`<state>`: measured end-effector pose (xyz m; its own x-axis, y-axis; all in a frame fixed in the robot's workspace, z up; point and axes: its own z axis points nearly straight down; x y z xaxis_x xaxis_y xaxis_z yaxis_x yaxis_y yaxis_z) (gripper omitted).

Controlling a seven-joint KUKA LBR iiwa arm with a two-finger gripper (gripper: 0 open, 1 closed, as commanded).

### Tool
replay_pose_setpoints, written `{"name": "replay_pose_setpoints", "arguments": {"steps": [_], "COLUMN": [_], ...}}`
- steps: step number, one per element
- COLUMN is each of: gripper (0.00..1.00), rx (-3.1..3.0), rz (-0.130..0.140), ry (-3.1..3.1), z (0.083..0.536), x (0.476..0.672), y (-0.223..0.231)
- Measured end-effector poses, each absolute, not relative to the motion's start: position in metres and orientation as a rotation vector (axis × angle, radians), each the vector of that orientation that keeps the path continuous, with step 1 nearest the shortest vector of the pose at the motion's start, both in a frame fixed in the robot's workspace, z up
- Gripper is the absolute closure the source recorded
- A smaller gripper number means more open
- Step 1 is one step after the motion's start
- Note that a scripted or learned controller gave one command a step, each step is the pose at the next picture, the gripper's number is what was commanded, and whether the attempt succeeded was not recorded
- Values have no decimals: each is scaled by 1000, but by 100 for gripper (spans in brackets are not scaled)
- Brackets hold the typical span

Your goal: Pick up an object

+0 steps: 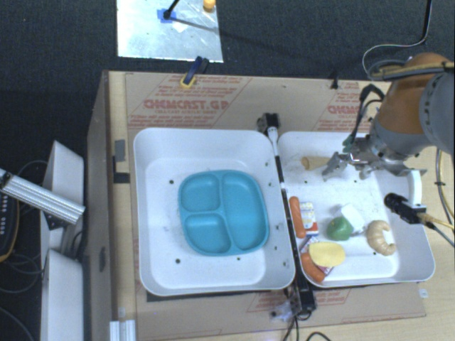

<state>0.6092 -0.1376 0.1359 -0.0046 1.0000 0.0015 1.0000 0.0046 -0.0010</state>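
The right bin (426, 261) holds several toy foods. A green pepper (340, 227) lies beside a white block (352, 213), with a tan croissant (381, 237) to their right. A yellow piece (328, 253) rests on an orange one (310, 267) at the front. An orange carrot (295, 216) and a small red-and-white packet (308, 215) lie along the left wall, and a small tan bit (306, 163) sits at the back. My gripper (350, 168) hovers over the back of this bin, open, nothing between its fingers, well behind the pepper.
The left bin (153, 155) carries a blue divided plate (222, 212). A divider rail (281, 190) runs between the two bins. The arm (409, 112) comes in from the right over the right bin's back corner.
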Motion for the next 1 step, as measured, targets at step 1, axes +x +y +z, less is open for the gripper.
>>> {"name": "replay_pose_setpoints", "arguments": {"steps": [1], "gripper": [0], "rx": [-2222], "rz": [-3], "ry": [-2228], "z": [172], "x": [669], "y": [-199]}}
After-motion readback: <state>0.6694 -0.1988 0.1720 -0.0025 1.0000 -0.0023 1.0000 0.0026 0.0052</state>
